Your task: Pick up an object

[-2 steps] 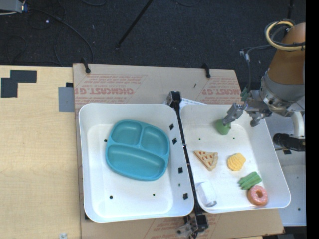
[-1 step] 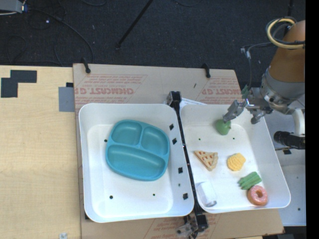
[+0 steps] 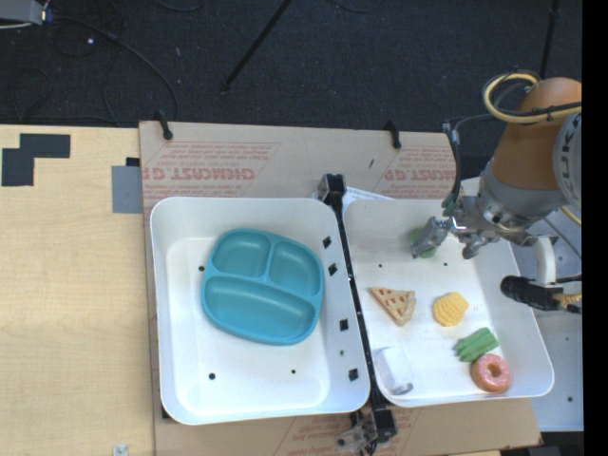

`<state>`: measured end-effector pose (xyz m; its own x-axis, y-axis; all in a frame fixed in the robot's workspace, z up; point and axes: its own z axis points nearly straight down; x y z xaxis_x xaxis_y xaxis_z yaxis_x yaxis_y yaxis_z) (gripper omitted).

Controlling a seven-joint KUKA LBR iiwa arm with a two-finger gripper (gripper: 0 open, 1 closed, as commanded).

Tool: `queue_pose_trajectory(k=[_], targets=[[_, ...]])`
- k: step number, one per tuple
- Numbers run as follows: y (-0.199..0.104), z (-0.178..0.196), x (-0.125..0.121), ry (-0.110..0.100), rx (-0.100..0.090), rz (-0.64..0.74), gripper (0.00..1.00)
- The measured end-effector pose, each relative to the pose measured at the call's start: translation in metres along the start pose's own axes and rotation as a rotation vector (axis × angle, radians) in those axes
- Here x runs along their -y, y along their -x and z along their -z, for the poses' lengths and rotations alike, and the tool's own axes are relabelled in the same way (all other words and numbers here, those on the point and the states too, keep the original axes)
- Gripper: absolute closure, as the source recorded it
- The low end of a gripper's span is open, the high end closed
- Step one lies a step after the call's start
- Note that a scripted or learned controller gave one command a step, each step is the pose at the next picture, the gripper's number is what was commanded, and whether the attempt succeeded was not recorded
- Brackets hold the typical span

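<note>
On the tabletop [image 3: 76,283], the left bin [image 3: 180,388] carried a teal divided plate [image 3: 263,286] near its middle. In the right bin [image 3: 532,369], a waffle wedge [image 3: 394,303] lay at centre, with a yellow piece [image 3: 450,308] at its 3 o'clock, a clear cup [image 3: 393,370] at 6 o'clock, and green beans [image 3: 475,343] and a pink donut [image 3: 491,372] toward 4 o'clock. At the bin's 12 o'clock the claw [image 3: 446,237] hung low, its fingers apart, a small green object [image 3: 427,241] at the left finger; whether it was gripped could not be told.

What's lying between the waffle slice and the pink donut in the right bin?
In the camera view, the yellow corn piece and green bean pod lie between the waffle slice and pink donut.
</note>
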<state>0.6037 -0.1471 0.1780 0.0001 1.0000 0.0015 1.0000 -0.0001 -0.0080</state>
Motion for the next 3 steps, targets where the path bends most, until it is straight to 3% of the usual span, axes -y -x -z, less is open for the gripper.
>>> queue_pose_trajectory(k=[2, 3], targets=[[-0.009, -0.093, 0.003, 0.002, 0.0, 0.0, 0.0], [-0.009, -0.081, 0.003, 0.003, 0.0, -0.002, 1.0]])
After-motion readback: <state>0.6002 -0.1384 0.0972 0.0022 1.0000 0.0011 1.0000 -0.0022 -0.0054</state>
